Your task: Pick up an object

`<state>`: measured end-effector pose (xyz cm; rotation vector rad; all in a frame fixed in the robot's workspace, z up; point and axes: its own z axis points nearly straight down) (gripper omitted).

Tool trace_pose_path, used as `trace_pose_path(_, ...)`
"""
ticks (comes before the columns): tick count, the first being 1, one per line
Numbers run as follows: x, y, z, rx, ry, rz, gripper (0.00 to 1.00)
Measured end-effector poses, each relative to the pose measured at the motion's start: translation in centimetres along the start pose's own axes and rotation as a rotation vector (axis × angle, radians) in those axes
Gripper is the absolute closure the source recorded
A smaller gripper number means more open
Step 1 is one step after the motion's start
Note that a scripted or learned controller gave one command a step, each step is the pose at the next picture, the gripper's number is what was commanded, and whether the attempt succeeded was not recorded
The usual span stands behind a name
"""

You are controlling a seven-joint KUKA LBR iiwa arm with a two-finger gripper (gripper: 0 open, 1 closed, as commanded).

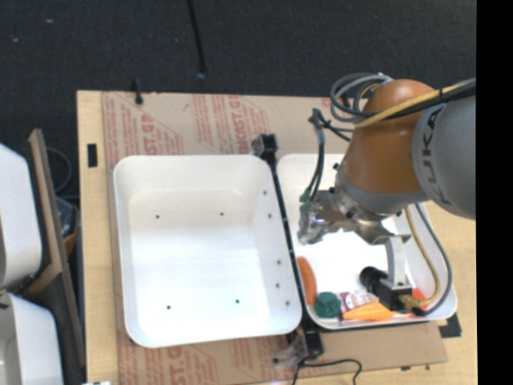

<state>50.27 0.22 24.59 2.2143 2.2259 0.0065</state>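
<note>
The counter carries a left bin and a right bin. The arm hangs over the right bin, and I cannot tell whether its gripper is spread or pressed together. Near that bin's front edge lie an orange wedge, an orange stick and a green ball.

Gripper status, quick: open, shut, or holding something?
Gripper: cannot be told from this view; it sits low over the right bin, under the wrist.
</note>
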Motion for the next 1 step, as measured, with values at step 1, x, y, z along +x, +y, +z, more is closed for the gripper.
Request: trace_pose_path(1, 5.49, 0.50, 4.74, 0.008, -0.001, 0.001, 1.00)
